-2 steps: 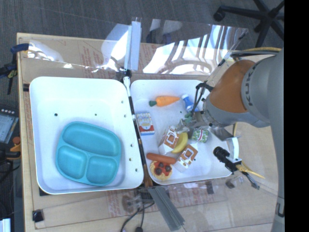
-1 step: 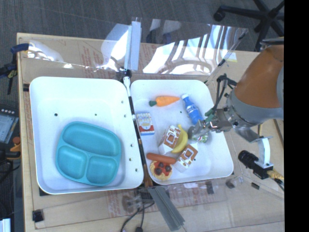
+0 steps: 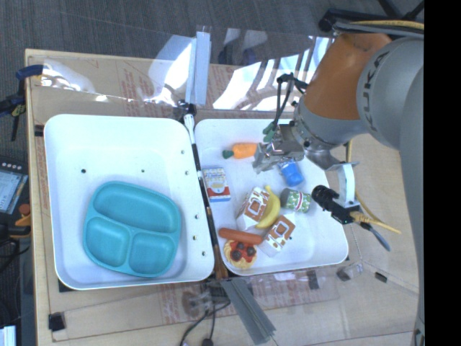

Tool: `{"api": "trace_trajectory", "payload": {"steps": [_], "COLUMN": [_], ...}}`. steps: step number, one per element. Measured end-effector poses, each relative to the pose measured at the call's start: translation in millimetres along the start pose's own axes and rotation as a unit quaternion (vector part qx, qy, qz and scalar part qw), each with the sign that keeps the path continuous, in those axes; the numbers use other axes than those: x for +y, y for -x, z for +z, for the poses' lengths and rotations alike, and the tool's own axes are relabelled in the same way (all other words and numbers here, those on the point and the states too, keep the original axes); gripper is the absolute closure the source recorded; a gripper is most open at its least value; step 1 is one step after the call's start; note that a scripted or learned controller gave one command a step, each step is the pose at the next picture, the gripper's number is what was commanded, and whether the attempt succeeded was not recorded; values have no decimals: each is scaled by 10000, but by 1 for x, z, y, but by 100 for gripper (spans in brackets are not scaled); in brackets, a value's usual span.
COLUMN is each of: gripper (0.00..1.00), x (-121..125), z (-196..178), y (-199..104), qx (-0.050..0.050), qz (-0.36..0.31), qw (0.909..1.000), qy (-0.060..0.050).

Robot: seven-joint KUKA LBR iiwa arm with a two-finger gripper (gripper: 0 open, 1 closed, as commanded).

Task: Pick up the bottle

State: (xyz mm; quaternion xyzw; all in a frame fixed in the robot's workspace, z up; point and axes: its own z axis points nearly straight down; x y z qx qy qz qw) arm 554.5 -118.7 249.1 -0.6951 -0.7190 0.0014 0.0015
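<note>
A: Where is the gripper [image 3: 270, 155]?

B: It hangs over the right bin [image 3: 328, 254], near its back half, just beside the toy carrot [image 3: 240, 151]. The grey arm [image 3: 374, 78] with its orange band comes in from the right.

A: Are the fingers apart or together?

B: I cannot tell. The metal parts blur together from this slant.

A: And the bottle?

B: A small blue bottle [image 3: 291, 173] lies in the right bin, directly beside the gripper on its right and partly under the wrist. Whether anything sits between the fingers is not visible.

A: What else lies in that bin?

B: A green can [image 3: 297, 200] sits just in front of the bottle. A banana [image 3: 269, 209] rests between two brown and white cartons [image 3: 253, 204], touching them. A small red and white box [image 3: 215, 182] lies near the left wall. A toy hot dog [image 3: 240, 235] and a fruit tart [image 3: 240, 253] sit at the front edge.

A: And the left bin [image 3: 65, 132]?

B: It holds a teal divided plate [image 3: 132, 227] with three compartments, toward the front.
</note>
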Motion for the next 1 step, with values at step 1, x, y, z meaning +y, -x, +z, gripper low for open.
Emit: {"api": "trace_trajectory", "payload": {"steps": [1], "gripper": [100], "x": [-7], "z": [24], "y": [86], "qx": [-1], "qz": [-1937], "qw": [9811], "qy": [4]}}
